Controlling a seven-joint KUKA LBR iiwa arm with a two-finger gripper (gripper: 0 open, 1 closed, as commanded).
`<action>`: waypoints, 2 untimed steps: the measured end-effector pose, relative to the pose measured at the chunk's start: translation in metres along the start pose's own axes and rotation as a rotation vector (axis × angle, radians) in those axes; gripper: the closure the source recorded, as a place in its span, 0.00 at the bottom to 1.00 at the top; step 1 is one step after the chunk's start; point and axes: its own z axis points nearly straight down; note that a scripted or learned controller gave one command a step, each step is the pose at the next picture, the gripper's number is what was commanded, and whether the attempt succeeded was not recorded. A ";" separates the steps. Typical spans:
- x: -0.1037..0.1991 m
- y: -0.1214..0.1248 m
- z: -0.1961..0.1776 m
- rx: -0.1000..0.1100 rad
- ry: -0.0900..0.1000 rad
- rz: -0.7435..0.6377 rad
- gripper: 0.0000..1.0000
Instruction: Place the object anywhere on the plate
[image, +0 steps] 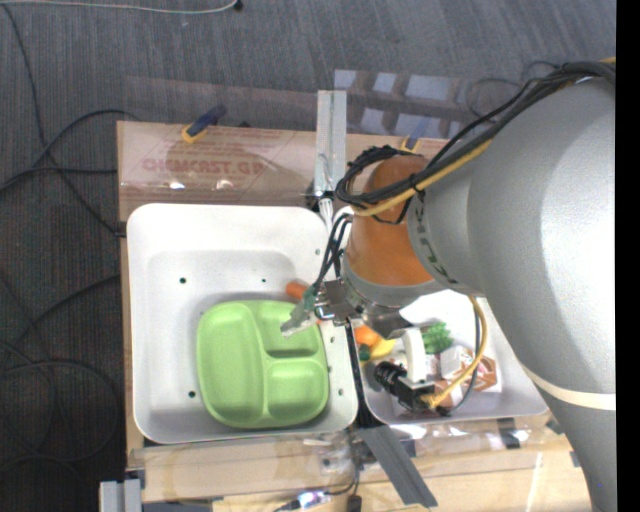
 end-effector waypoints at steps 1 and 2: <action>-0.026 -0.002 -0.009 -0.001 -0.032 0.035 1.00; -0.013 0.010 -0.021 -0.003 -0.028 -0.009 1.00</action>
